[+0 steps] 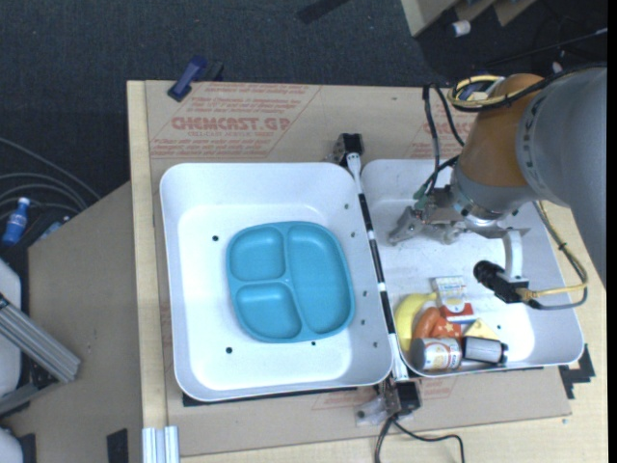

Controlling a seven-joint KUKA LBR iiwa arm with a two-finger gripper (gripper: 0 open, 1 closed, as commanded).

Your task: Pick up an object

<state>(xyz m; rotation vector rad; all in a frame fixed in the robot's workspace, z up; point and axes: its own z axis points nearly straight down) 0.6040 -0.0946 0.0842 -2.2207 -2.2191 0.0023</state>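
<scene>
Nothing is picked up yet: the claw (421, 222) hangs wide and bare, the toys (445, 334) lying at its five o'clock.

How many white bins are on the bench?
2. The left bin holds a blue tray. The right bin, beside it, holds a small heap of items at its near left corner; the arm covers part of it.
</scene>
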